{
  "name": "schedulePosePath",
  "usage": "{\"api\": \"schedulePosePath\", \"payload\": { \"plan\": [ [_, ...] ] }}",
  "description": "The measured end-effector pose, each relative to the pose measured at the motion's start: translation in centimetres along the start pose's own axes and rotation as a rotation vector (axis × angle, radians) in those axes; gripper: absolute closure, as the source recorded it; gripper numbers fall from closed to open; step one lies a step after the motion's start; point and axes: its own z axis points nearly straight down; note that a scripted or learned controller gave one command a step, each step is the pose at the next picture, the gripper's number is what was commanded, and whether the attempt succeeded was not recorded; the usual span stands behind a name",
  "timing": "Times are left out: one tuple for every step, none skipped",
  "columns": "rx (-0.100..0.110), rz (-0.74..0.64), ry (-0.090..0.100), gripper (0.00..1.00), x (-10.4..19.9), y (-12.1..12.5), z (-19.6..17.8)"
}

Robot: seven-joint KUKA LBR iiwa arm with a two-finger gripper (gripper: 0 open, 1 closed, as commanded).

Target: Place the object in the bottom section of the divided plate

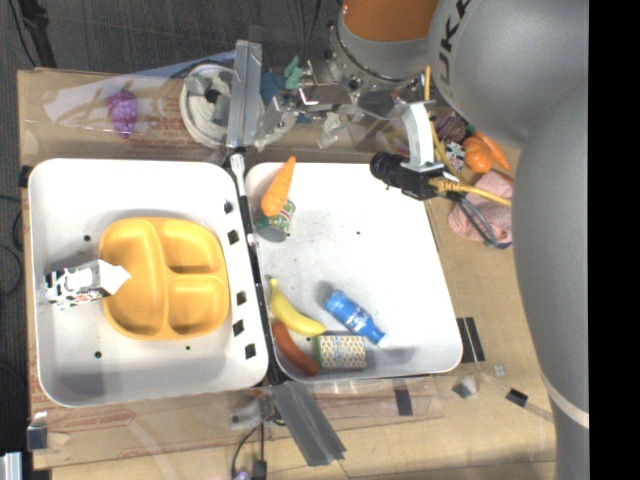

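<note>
Black-and-white carton (pixel 75 284) lies at the left bin's (pixel 60 183) left edge, touching the yellow divided plate (pixel 165 288) in its middle. A carrot (pixel 279 185) leans in the right bin's (pixel 400 268) top left corner; banana (pixel 290 313), blue bottle (pixel 352 316) and can (pixel 341 350) lie along its bottom edge. The gripper (pixel 350 108) hangs beyond the top edge; its opening I cannot tell.

The yellow plate (pixel 150 308) lies open from above; a black-and-white carton (pixel 75 283) crowds its left rim.
</note>
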Motion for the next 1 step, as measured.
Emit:
{"api": "schedulePosePath", "payload": {
  "plan": [
    [0.001, 0.000, 0.000, 0.00, -0.01, -0.01, 0.03]
  ]
}}
